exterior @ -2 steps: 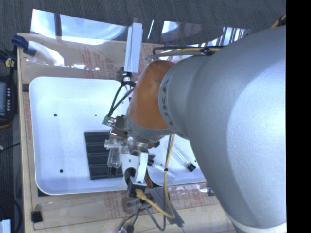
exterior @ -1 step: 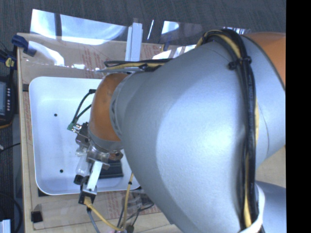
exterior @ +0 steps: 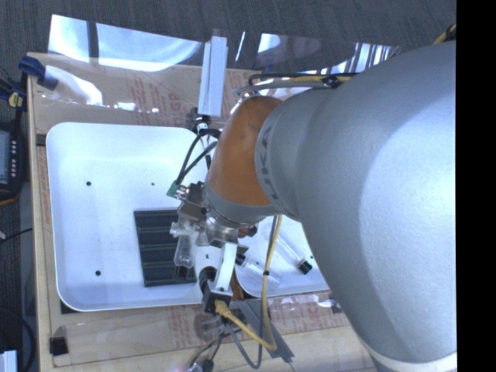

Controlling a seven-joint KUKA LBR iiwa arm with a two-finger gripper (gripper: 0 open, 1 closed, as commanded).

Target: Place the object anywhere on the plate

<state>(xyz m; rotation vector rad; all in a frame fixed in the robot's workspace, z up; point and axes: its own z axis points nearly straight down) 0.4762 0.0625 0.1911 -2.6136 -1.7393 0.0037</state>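
Observation:
A black ribbed rectangular slab (exterior: 157, 248) lies flat in the left bin (exterior: 85, 153), near its front right. My gripper (exterior: 184, 248) hangs over the slab's right edge, pointing down into the bin. The wrist and cables hide whatever is under it. Part of a round white plate (exterior: 253, 284) shows in the right bin, just below the wrist. A thin clear stick with a black tip (exterior: 299, 263) lies beside the plate on the right bin's floor.
The big grey arm with its orange band (exterior: 236, 157) covers most of the right bin (exterior: 314, 287). A yellow cable (exterior: 267, 285) and loose wires dangle near the front wall. A white upright bar (exterior: 211, 72) stands behind the bins.

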